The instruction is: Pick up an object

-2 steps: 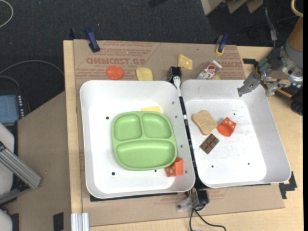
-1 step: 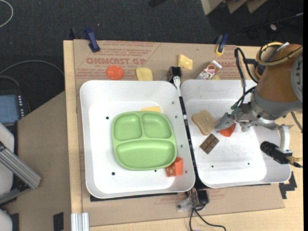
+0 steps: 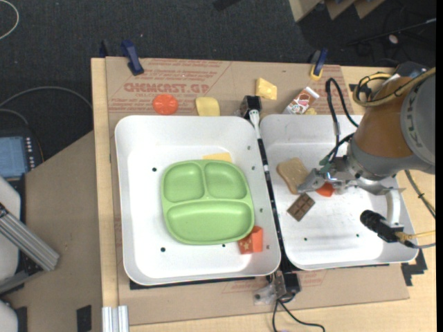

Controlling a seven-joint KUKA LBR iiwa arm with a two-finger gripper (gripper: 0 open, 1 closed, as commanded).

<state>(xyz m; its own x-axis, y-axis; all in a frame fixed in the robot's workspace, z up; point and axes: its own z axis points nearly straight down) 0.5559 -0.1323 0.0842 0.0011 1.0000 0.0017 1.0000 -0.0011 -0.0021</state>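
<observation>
From above, my arm (image 3: 398, 126) comes in from the right over the right bin (image 3: 346, 251), and my pincer (image 3: 325, 180) hangs low near that bin's middle, just right of a tan bread slice (image 3: 292, 173). I cannot tell whether the pincer is spread or pressed together; the metal parts blur into each other from this angle. A small red piece (image 3: 325, 191) sits right at the tip, but whether it is pinched or just lying under me I cannot make out. A brown chocolate bar (image 3: 300, 207) lies tilted just below the bread, near my tip but apart from it. In the left bin (image 3: 135, 206) a green divided plate (image 3: 206, 200) sits in the middle, with a yellow slice (image 3: 219, 158) peeking out past its far edge and an orange block (image 3: 252, 241) touching its near right corner. Beyond the bins, on the cardboard (image 3: 111, 116), lie an orange round thing (image 3: 165, 104), a pale yellow lump (image 3: 207, 106), a yellow wedge (image 3: 266, 88) and a small red-and-white packet (image 3: 302, 102).
</observation>
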